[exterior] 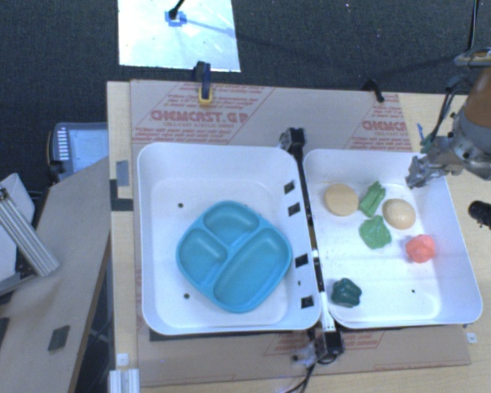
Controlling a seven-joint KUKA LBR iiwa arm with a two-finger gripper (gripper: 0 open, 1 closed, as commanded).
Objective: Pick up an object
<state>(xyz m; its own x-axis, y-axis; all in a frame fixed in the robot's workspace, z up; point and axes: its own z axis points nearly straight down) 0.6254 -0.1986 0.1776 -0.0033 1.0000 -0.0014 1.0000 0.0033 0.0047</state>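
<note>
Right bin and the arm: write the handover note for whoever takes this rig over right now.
Gripper: at the right bin's far right edge, above the tan egg-shaped piece; nothing visibly between its fingers, and whether they are open or shut cannot be told.
Right bin: tan round piece, light green piece, green leafy piece, red-orange piece, dark green piece near the front left corner, all lying on the floor.
Left bin: blue divided plate.
Done: nothing lifted.
Left: close on one object and raise it; the tan egg-shaped piece looks nearest.
</note>
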